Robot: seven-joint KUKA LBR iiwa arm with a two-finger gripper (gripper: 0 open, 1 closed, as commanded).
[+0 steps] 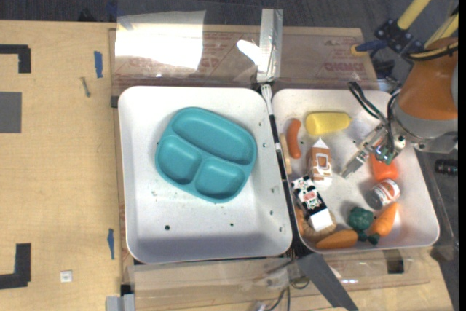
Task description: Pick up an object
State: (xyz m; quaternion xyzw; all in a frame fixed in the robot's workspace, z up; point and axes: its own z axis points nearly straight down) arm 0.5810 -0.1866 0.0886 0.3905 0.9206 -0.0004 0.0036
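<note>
Though end effector [373,149] state unclear: teal tray [207,153] in L bin [145,229]; toy foods in R bin [426,218].

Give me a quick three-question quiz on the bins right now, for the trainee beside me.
1. True or false: the teal tray lies in the left bin.
2. Which item lies nearest the right bin's far edge? A) yellow block B) sausage C) green toy
3. What colour is the item right beside the gripper, on its near side?

Key: 1 true; 2 A; 3 orange, the orange item.
</note>
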